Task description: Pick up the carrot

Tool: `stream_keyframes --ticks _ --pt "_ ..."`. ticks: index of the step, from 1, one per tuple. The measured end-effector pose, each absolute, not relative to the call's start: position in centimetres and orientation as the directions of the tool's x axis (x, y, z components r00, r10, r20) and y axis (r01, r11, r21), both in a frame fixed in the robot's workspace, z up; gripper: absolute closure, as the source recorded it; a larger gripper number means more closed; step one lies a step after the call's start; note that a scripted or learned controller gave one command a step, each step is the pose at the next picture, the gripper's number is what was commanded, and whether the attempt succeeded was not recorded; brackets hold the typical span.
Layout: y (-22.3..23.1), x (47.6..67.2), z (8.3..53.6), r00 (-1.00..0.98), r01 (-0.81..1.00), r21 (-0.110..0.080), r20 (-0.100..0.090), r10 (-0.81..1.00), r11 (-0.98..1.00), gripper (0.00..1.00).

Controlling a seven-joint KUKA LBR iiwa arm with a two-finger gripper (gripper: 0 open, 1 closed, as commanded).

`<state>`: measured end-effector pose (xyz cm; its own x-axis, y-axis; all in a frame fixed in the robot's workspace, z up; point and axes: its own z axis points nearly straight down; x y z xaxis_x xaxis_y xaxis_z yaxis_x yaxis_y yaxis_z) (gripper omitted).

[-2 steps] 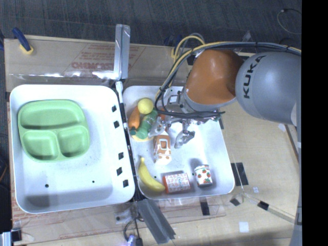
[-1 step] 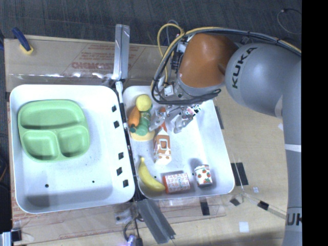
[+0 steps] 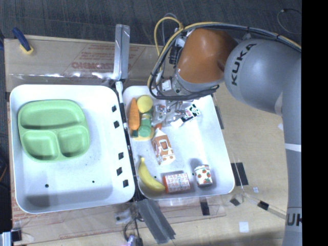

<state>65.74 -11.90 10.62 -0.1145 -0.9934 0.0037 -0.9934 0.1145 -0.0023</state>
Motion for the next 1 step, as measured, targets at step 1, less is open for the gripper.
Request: stream_keyframes --ticks 1 --pt "-1.8 65.74 19.36 -0.233 -0.973 -0.003 -0.002 -0.973 0.233 1.0"
